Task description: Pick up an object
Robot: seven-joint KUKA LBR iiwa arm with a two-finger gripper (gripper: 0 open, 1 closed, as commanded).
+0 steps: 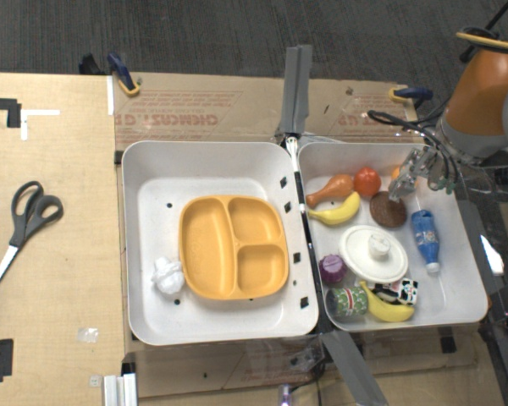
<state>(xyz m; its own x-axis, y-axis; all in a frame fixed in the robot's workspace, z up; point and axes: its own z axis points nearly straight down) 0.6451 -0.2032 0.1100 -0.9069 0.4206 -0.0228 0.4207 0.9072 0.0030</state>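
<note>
Nearest the lens, a banana [391, 309] lies at the right bin's [466, 311] front edge, beside a cup [347, 301] and a white lid [373, 253]. Everything to pick crowds this bin: a bottle [425, 239], a brown disc [389, 211], a tomato [367, 180], a drumstick [331, 189]. Over the far right corner the gripper [406, 178] hangs above the disc, likely the target; whether it is open or closed cannot be told. An orange tray [234, 247] and white wad [167, 275] sit in the left bin [144, 227], probably as a drop place.
</note>
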